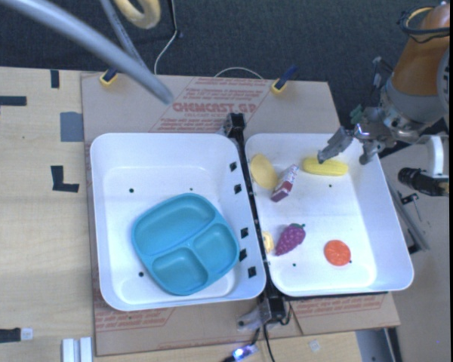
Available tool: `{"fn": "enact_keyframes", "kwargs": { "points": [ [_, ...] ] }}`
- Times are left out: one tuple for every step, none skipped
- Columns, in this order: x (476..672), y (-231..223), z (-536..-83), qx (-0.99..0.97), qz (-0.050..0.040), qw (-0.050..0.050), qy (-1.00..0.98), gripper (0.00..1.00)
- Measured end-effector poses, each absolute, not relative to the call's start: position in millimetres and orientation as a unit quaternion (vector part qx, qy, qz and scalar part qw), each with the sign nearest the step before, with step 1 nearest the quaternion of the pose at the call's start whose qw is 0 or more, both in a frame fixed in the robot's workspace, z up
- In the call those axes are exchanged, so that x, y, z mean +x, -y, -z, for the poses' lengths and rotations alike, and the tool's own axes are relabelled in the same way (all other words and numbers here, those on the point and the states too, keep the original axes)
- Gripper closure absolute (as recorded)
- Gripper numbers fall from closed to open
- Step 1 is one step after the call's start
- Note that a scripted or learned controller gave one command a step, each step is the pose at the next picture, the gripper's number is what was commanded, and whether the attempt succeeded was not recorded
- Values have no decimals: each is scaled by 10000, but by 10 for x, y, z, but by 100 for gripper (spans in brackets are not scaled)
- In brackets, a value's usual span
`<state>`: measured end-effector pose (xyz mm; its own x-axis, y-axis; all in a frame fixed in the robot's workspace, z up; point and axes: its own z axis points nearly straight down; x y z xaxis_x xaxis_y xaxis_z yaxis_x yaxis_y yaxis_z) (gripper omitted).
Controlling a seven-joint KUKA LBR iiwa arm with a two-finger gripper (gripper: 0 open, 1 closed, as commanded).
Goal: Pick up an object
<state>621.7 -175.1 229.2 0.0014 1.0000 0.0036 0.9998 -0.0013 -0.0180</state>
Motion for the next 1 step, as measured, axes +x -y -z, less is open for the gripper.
{"fn": "enact_keyframes", "kwargs": {
  "points": [
    [6240, 1744, -2364, -7063, -19, 27, 7079, 0]
  ]
}}
